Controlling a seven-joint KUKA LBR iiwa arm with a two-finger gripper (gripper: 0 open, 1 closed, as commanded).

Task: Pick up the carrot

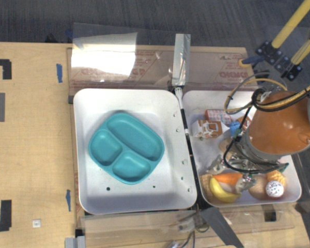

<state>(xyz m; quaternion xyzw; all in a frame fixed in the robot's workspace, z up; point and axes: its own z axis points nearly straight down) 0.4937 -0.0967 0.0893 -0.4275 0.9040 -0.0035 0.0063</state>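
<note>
The carrot, short and orange, lies near the front of the right bin, resting against a yellow banana. The gripper hangs straight down over this spot under the arm's orange band, and its tip is right at the carrot's right end. The wrist and its cables hide part of the carrot.
A teal divided plate sits in the left bin. The right bin also holds a small brown and white carton at the back, a brown item, and a white dotted ball beside a yellow piece at the front right.
</note>
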